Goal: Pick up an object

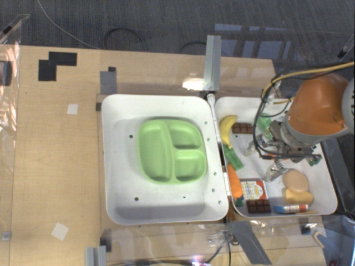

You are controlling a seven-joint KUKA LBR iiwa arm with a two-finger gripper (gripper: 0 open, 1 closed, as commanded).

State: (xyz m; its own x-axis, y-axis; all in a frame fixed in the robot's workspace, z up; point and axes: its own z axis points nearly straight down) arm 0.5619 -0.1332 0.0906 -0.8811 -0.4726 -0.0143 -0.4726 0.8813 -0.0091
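The right bin [327,201] holds several small items. A yellow banana [227,128] and a brown chocolate bar [242,129] lie at its back left. A green vegetable [233,159] and an orange carrot [236,183] lie along its left wall. A small carton [253,189], another chocolate piece [258,206] and a blue-and-red tube [291,208] sit near the front. A tan bun [295,179] rests on a yellow block [299,196]. My gripper [275,171] hangs low over the bin's middle, just left of the bun, under the orange band [316,107].
The left bin [119,204] holds a green divided plate [171,150]. A metal post [212,62] stands behind the wall between the bins. Cables [266,101] loop off the wrist over the back of the right bin. Bare wooden bench [50,165] lies to the left.
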